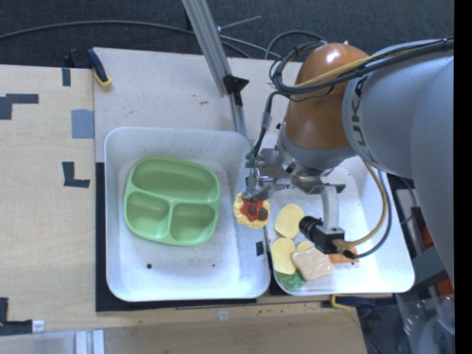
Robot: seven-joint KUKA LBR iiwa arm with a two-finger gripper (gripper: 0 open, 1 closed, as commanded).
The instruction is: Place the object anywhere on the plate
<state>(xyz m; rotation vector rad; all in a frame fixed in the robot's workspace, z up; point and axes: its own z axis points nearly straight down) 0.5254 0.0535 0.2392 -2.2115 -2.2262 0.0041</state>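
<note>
Pale wood-grain bench (37, 220) lies nearest you, marked with grey tape patches, and on it sit two shallow glossy white bins side by side: the left bin (118, 271) holds a smooth green three-compartment plate (172, 200), the right bin (383, 271) a cluster of toy food, namely yellow rounded pieces (287, 220) and a tan toast-like slice (313, 264). You'll see the gripper (254, 198) down at the divide between the bins, touching a small yellow-and-red toy food piece (251, 212) just right of the plate, though you cannot tell whether the claw is open or closed. Beyond, a ribbed metal rail (206, 32) slants over dark carpet (88, 6) crossed by black cables.
</note>
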